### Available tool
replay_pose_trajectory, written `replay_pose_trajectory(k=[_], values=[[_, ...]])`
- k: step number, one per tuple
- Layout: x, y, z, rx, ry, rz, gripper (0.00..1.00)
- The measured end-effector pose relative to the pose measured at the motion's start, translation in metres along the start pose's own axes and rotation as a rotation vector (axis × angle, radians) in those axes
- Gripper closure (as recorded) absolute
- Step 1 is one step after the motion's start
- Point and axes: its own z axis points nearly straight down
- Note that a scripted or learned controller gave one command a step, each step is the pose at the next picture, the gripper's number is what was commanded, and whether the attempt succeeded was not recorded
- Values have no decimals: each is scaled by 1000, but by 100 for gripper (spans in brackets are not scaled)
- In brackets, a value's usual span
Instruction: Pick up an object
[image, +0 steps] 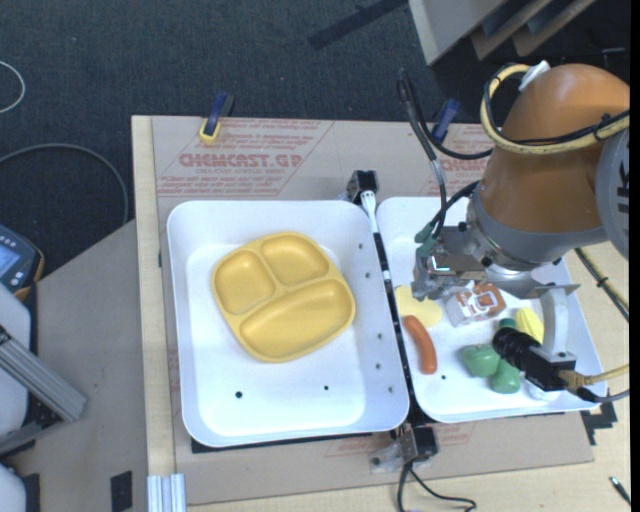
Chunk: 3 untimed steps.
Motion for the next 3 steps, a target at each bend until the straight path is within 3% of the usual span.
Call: replay_pose_trajectory(k=[1, 3], values=[[89, 1, -61, 5, 1, 0, 100], [84, 1, -77, 8, -4, 9, 100]])
